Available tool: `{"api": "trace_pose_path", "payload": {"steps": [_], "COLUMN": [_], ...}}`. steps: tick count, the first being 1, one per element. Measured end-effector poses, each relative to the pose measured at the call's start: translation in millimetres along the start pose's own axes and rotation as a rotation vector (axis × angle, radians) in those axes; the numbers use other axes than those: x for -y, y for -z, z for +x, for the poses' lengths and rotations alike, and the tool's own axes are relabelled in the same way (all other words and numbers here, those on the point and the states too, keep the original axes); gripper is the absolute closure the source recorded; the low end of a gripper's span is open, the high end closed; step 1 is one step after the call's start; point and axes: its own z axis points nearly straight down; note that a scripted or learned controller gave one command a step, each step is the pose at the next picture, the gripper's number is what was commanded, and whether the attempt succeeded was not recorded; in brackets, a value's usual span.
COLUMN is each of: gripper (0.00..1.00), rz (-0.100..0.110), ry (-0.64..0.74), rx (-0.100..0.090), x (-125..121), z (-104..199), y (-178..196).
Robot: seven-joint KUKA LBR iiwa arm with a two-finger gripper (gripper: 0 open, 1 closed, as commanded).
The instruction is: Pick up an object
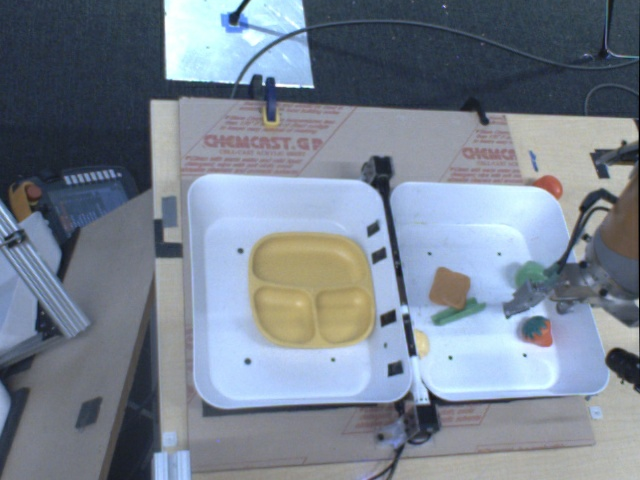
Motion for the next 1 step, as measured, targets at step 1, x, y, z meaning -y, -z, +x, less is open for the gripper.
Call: {"api": "trace_pose_path", "payload": {"steps": [1], "gripper": [0.00], "rz": [-0.003], "ry": [0.000], "rx": [0.002], "x": [2.1], "z": [0.7], "y": [-41.0]}}
